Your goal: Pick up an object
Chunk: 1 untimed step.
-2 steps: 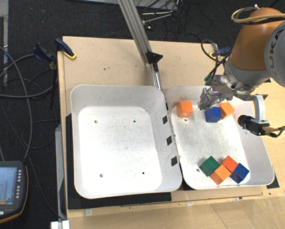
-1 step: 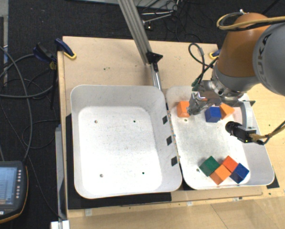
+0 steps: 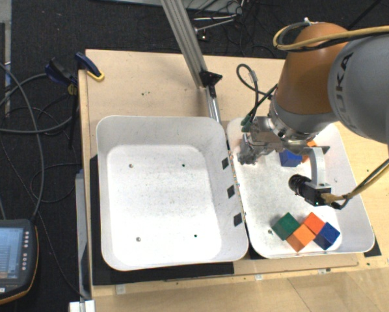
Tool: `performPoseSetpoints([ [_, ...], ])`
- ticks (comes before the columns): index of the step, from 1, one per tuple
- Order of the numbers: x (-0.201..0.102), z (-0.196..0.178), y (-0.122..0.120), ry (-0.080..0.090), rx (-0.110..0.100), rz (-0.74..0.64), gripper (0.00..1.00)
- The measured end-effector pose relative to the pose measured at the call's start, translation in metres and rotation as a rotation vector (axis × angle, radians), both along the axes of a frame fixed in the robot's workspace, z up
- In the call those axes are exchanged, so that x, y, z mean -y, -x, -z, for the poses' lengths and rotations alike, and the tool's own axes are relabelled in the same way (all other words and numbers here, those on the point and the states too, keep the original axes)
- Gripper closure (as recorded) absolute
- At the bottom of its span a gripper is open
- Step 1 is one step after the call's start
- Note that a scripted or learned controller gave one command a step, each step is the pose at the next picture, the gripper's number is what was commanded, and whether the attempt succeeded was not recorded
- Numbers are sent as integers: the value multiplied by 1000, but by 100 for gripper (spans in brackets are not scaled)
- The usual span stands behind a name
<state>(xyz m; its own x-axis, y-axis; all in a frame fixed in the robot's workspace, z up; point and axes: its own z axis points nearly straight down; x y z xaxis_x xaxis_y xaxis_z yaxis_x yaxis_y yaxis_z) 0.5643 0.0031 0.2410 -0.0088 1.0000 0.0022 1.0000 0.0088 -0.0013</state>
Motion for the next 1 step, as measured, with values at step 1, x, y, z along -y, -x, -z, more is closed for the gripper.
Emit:
performPoseSetpoints([
  [1, -48, 7, 28, 0, -2, 1, 100],
])
